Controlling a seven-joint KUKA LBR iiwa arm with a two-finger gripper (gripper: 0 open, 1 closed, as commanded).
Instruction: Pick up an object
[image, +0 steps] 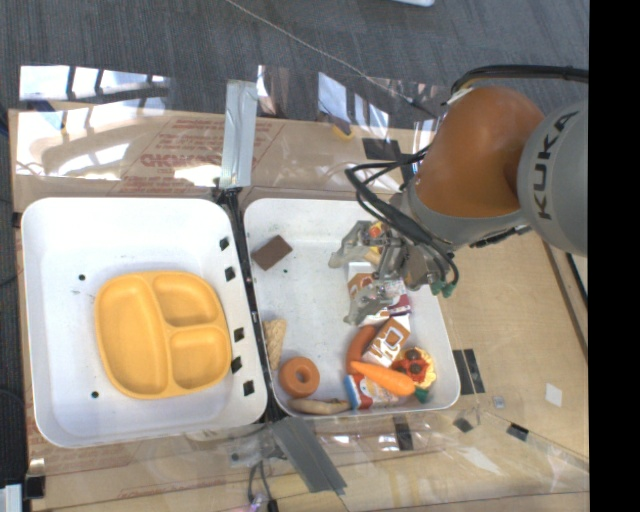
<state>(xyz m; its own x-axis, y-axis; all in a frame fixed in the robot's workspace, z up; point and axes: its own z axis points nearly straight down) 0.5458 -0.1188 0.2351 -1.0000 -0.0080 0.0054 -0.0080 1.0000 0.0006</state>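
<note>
1. My arm (480, 150) comes in over the right edge of the surface (520, 330) and hangs above the right bin (300, 215). This looks like the reaching step: I am low over the toys and nothing is lifted yet.
2. The left bin (50, 230) carries a yellow divided tray (160, 332) near its middle, well apart from my work.
3. My claw (385, 275) sits over the right side of the right bin, above a small cluttered packet (362, 288). I cannot tell whether it is apart, together or clamped on anything; cables and the wrist body cover it.
4. The likely targets crowd the bin's near right corner: a printed carton (388, 342), an orange carrot (385, 378) and a strawberry-like piece (420, 368), touching one another.
5. Easier picks lie apart: a doughnut (299, 377) by the near edge, a brown block (271, 251) toward the far left corner.
6. Next, I judge, I need a clean descent onto one piece, then a close and lift.
7. What lies directly beneath my wrist is hidden.
</note>
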